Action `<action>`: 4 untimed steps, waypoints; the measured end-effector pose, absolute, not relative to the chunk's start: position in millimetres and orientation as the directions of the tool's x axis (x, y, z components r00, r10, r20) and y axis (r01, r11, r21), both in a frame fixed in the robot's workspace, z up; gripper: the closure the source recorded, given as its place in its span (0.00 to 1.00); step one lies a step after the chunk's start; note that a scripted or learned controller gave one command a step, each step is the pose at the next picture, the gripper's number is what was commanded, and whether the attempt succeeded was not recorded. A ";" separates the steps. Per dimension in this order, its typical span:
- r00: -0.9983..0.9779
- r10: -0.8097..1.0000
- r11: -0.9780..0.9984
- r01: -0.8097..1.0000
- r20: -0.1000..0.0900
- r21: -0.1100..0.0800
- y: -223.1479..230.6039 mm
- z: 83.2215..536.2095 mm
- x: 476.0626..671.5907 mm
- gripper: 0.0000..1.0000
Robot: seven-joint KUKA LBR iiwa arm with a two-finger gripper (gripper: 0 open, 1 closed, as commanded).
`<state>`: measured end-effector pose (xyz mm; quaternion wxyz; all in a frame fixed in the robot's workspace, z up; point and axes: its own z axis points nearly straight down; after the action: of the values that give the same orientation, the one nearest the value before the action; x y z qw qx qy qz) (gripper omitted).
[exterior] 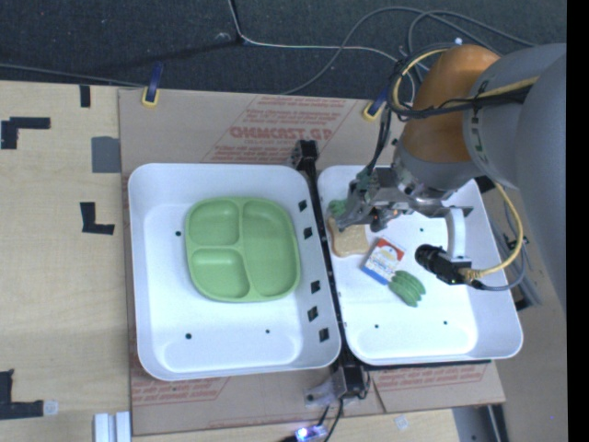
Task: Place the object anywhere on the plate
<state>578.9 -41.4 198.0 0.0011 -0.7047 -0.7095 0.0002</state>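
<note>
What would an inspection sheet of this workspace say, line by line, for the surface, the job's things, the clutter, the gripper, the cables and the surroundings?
Surface: two shallow white bins, left bin and right bin, on brown cardboard.
Job's things: green plastic plate with three compartments in the left bin; tan bread-like piece, small white, blue and red packet and green oblong toy in the right bin.
Clutter: nothing seen.
Gripper: gripper low over the right bin's left side, by the tan piece; grasp cannot be judged.
Cables: yellow cable looping at the wrist; dark cables behind the bench.
Surroundings: wooden bench with black marks.
</note>
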 end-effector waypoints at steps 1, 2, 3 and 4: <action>-0.006 1.000 0.006 1.000 0.001 -0.001 3.2 206.7 582.1 1.00; -0.007 1.000 0.007 1.000 0.001 -0.001 59.3 218.7 585.5 1.00; -0.008 1.000 0.008 1.000 0.001 -0.002 119.7 212.0 596.5 1.00; -0.007 1.000 0.007 1.000 0.002 0.000 182.0 216.5 611.2 1.00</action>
<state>611.2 182.0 216.5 0.0006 -0.7045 -0.7097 -0.0005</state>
